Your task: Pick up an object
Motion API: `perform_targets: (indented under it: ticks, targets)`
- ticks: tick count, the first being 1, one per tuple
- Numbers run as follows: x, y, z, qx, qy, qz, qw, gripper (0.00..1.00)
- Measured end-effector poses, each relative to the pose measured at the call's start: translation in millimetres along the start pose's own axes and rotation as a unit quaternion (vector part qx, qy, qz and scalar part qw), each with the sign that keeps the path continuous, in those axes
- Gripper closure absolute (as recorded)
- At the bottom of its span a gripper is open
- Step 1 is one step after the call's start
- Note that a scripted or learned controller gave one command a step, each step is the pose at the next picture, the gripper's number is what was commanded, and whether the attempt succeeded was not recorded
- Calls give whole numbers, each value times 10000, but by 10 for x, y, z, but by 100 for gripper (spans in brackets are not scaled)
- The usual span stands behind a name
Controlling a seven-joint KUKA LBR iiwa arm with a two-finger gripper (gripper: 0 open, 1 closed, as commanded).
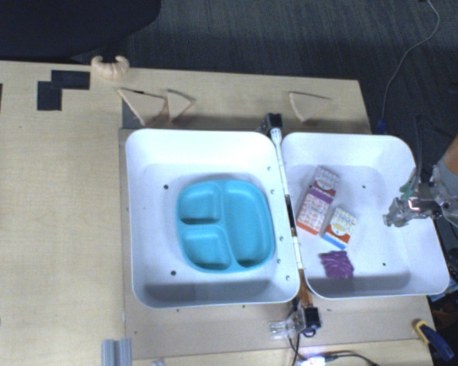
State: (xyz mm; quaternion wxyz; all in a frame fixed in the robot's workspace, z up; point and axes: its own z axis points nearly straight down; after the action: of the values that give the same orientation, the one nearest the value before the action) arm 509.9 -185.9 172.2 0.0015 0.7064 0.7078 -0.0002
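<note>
The gripper (401, 210) sits at the right bin's (382, 155) 3 o'clock edge; its state cannot be determined. 2 cartons (318, 201) and a purple object (336, 264) lie near the bin's centre.

Even bluish light, slightly soft

From my feed I see a pale wooden desk (53, 227) with black rectangular marks (61, 88) near its far left edge. Beyond it lies dark grey carpet (290, 29), crossed by a thin cable (412, 52) on the right. Lighting is even.
</note>
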Motion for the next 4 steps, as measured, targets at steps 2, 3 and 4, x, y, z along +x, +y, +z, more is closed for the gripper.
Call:
perform_targets:
  ticks: [2, 3, 4]
  targets:
    - [-107, 504, 96, -4, 2, -5, 10000, 100]
    - [187, 1062, -252, -19, 12, -24, 10000, 100]
    - [178, 1056, -247, -10, 8, -20, 10000, 0]
